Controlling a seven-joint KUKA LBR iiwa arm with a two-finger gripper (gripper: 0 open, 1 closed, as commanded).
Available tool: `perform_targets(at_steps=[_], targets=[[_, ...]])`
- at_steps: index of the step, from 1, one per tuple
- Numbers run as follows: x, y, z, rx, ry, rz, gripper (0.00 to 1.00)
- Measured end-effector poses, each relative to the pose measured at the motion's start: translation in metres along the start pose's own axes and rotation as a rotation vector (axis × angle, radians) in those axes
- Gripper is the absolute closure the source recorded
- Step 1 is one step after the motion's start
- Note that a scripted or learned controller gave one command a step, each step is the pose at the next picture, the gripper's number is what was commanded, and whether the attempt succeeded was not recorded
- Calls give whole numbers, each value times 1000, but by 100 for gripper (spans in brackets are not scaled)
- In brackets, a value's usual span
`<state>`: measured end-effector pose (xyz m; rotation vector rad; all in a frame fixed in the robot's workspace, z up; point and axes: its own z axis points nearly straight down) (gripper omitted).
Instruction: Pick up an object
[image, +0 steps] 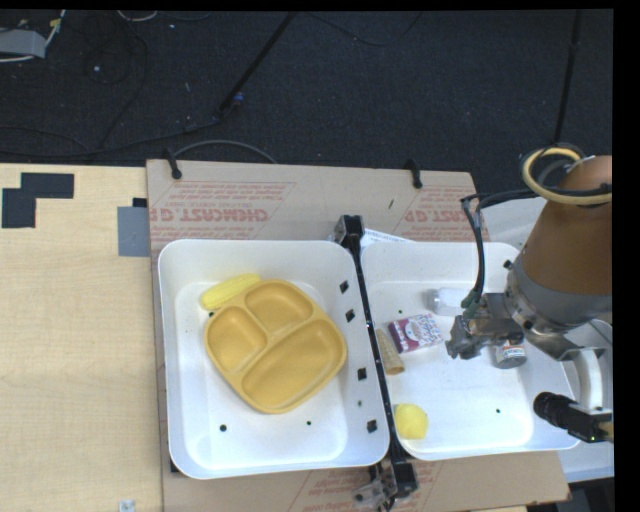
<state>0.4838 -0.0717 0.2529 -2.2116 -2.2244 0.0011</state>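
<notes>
My gripper (468, 338) hangs low in the right bin (455, 265), reaching in from the right under the grey and orange arm. Just left of it lies a small purple-and-white packet (415, 331), with a tan block (388, 356) by the divider. A small clear item (436, 299) sits slightly above the gripper. A yellow lump (411, 421) rests near that bin's front edge. In the left bin (195, 440) a yellow divided plate (275, 345) lies beside a yellow banana-like piece (228, 291).
A black divider (364, 340) runs between the two bins. A round metal part (509, 353) sits beside the gripper on the right. Cardboard (300, 205) lies under and behind the bins.
</notes>
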Motion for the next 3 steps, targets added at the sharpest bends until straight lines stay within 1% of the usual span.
perform_targets(at_steps=[1, 2, 3], targets=[[50, 6, 14, 2, -1, 2, 100], [93, 7, 23, 3, -2, 3, 100], [142, 3, 16, 0, -1, 1, 100]])
